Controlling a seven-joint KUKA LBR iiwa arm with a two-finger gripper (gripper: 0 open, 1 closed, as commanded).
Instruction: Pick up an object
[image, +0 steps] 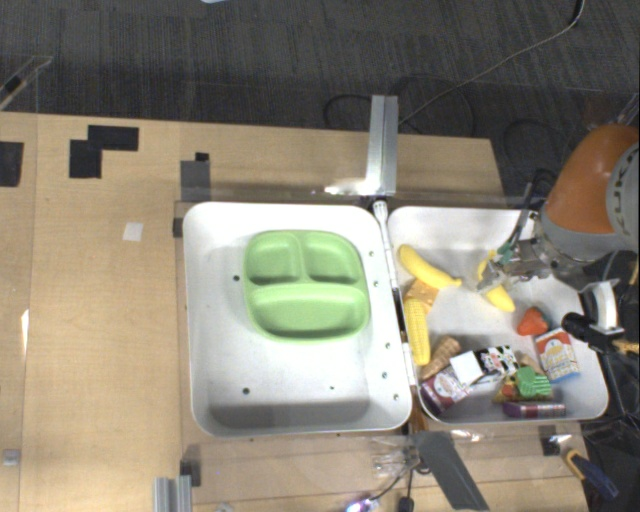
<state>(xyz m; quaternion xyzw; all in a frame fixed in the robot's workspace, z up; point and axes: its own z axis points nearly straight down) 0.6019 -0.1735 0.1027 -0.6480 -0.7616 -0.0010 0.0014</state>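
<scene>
The right bin (470, 225) holds a mixed pile. A yellow banana (428, 268) lies at its left, with a corn cob (418, 328) just below it. My gripper (506, 268) hangs over the bin's upper right part, under the grey wrist and orange band (588, 185). A small yellow piece (498, 297) lies directly under the gripper, touching or nearly touching it. An orange-red lump (533, 321) sits a little to the right of that piece. The wrist hides the gripper's tips.
The left bin (215, 330) holds a green divided plate (304, 283). Along the right bin's front lie a small carton (556, 356), a green toy (530, 382), a purple item (532, 408), a brown packet (446, 372) and a white-and-black item (495, 359). A metal post (384, 145) stands behind the bins.
</scene>
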